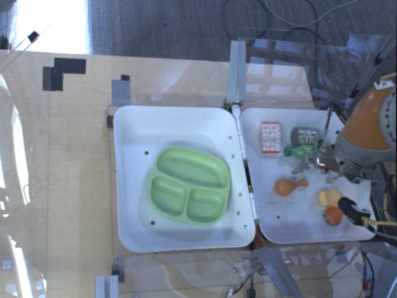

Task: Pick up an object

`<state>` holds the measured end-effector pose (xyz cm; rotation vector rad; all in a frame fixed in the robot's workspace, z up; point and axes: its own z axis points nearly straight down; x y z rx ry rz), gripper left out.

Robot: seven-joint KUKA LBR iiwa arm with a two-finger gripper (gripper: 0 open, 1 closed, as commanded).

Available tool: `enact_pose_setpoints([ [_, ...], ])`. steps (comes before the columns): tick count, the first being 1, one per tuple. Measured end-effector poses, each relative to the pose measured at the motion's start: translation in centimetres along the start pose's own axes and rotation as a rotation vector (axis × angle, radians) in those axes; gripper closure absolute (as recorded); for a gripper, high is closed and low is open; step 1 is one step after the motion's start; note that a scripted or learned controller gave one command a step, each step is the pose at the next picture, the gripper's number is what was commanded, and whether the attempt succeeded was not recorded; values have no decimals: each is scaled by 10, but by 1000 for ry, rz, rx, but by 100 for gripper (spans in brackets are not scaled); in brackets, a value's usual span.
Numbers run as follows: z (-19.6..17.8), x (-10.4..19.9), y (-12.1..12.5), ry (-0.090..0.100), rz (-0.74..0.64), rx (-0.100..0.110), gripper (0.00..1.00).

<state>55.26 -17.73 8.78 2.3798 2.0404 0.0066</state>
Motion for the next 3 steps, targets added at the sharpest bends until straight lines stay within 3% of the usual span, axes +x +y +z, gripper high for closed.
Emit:
enact_pose_setpoints([
  [1, 1, 40, 52, 2, -204, -2, 0],
  [2, 5, 4, 110, 16, -321, 47, 0],
  [3, 5, 42, 106, -4, -223, 29, 0],
])
